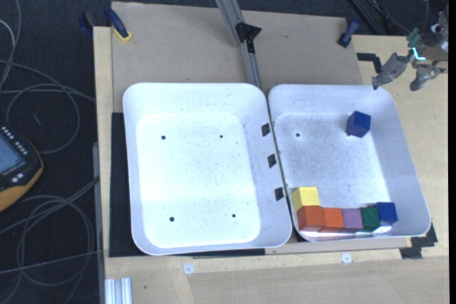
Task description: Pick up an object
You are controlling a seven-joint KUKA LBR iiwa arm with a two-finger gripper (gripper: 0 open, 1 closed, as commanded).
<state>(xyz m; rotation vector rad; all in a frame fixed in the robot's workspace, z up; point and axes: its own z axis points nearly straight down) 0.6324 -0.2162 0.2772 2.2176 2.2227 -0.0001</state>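
A lone blue cube (358,123) lies in the right bin (399,146), toward its far right corner. Along that bin's near wall sits a row of cubes: yellow (307,196), red (311,217), orange (333,218), purple (353,218), green (370,216) and another blue (386,211). My gripper (402,77) hovers at the right edge of the view, outside the bin's far right corner, up and to the right of the lone blue cube. Its two fingers are spread apart with nothing between them.
The left bin (142,174) lies beside the right one. A slanted metal pole (226,3) runs down to the gap between the bins. Blue clamps (117,25) hold the board's far corners. Cables lie on the floor at left and top right.
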